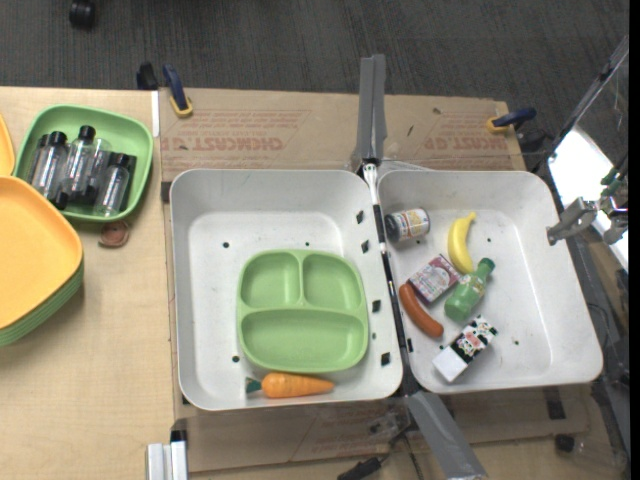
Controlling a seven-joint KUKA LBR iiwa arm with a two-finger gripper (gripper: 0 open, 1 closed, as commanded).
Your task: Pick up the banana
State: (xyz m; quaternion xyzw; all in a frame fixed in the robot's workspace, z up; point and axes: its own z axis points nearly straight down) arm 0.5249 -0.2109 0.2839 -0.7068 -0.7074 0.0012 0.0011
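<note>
The banana [460, 242] lies in the right bin [540, 328], toward its far side, curved and nearly upright in the view; a small can [407, 225] sits to its left, a green bottle [468, 290] just below it; the pincer [580, 218] hangs at the bin's right rim, well apart from the banana; whether it is released or clenched I cannot tell.

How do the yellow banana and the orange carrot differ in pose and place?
The yellow banana lies in the right white bin, curved and running roughly top to bottom in the view. The orange carrot lies in the left white bin, straight and running sideways, just below the green divided plate. Both lie flat, untouched.
</note>
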